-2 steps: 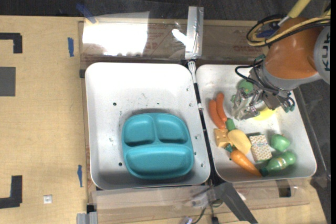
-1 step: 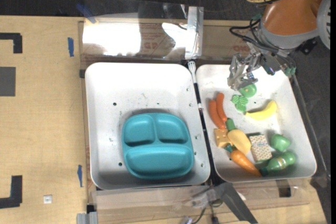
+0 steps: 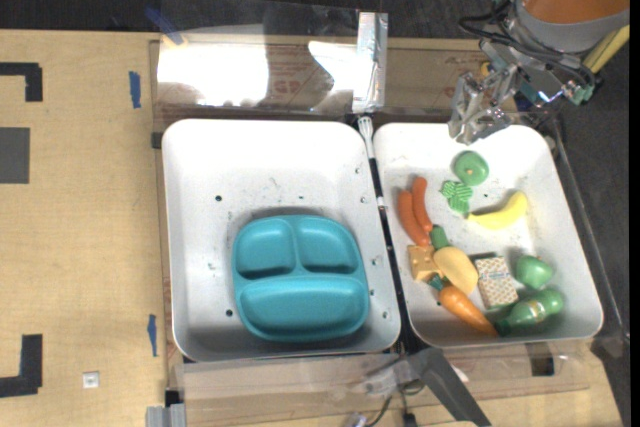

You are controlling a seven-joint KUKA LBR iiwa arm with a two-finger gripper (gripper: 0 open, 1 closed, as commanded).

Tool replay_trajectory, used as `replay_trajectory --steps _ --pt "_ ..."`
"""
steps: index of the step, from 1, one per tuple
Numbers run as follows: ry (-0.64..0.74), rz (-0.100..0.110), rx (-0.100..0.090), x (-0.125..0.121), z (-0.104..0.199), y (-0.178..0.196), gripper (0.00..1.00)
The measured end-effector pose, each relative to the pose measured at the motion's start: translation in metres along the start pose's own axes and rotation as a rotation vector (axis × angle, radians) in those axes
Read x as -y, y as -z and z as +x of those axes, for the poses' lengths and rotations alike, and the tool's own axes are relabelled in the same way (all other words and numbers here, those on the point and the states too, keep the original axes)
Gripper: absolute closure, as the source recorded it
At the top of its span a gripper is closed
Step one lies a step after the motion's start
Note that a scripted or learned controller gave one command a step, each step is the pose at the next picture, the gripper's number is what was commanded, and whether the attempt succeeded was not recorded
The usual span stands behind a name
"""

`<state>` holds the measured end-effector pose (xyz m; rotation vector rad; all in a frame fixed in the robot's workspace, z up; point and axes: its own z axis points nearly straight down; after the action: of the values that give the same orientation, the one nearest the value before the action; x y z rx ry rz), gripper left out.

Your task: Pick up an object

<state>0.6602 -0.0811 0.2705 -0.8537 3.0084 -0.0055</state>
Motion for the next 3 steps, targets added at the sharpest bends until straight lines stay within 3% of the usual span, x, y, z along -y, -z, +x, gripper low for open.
replay_trajectory --steps 1,2,3 --pt "0.102 -0.008 -0.007 -0.045 -0.036 -0.026 1.00" --pt "0.249 -0.002 0.000 -0.039 -0.034 0.022 1.00" --pt "0.518 -0.005 -0.001 -0.042 -0.036 0.033 1.00"
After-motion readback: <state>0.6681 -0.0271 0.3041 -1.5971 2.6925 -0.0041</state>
